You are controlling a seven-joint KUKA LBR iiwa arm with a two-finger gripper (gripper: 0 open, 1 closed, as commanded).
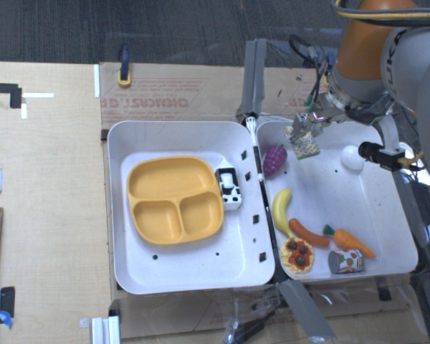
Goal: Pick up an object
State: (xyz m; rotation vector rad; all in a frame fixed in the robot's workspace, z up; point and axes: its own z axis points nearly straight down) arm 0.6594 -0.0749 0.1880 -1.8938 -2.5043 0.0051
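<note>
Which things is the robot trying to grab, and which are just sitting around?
For the job: gripper; right bin toys it could pick: purple grapes, banana, sausage, carrot, pizza slice, small can, white ball.

Lying about: yellow tray, black-and-white toy, clamp.

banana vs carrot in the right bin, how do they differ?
The banana is yellow; the carrot is orange with a green top. The banana is curved and lies close to the divider between the bins; the carrot is straight and tapered, nearer the bin's right side. The banana runs roughly up-down in the camera view; the carrot lies slanted. Both are toy foods lying flat in the right bin.
</note>
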